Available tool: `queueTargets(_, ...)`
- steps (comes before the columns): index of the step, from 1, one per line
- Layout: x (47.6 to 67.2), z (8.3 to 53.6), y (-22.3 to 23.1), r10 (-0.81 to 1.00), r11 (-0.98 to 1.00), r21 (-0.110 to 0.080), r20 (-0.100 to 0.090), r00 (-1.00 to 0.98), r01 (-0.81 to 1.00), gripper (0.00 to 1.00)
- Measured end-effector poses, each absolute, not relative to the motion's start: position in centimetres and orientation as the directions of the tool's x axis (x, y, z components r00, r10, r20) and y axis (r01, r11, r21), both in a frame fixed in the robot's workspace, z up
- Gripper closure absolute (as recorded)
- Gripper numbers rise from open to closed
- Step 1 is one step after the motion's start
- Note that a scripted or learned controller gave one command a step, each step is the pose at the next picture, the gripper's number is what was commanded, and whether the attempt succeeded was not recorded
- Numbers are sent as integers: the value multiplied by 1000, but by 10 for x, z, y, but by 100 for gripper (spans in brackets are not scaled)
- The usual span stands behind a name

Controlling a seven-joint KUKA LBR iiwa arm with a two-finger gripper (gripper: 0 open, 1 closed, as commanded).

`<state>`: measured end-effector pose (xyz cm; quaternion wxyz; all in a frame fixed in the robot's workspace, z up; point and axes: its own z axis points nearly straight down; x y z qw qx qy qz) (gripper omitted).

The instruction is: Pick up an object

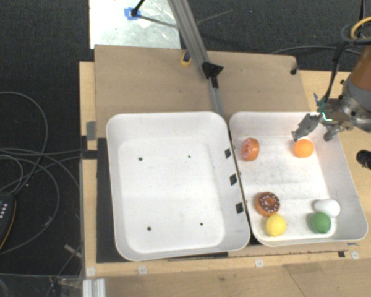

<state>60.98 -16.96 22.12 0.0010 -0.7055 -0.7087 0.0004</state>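
Grey gripper (314, 127) hangs at the right bin's (340, 166) far edge, just beside the orange ball (303, 148); jaw state unclear.

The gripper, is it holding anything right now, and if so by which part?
Nothing held: the gripper hovers just above the orange ball, which rests on the right bin.
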Motion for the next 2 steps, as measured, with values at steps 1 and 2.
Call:
queueTargets(1,611,223,-170,1000,6,1,0,-6,1000,0)
queueTargets(2,613,163,-163,1000,6,-3,1,-6,1000,0)
